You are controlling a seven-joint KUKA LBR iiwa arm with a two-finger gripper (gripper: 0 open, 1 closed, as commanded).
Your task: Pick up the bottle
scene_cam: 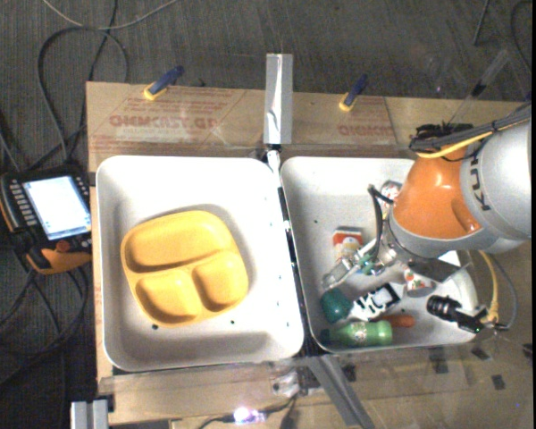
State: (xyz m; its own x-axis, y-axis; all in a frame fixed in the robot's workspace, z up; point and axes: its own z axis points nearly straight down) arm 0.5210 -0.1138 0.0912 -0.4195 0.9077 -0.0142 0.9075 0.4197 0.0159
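The bottle [359, 332] lay in the lower right of the frame, near the right bin's [297, 231] bottom wall, long axis left-right. The gripper [362, 266] hung just above it (how its grip stood I could not tell). No label writing was readable.

Fixed overhead view of the bench

Both white bins [107, 239] are seen from above at a slant; the arm [482, 195] enters from the right.
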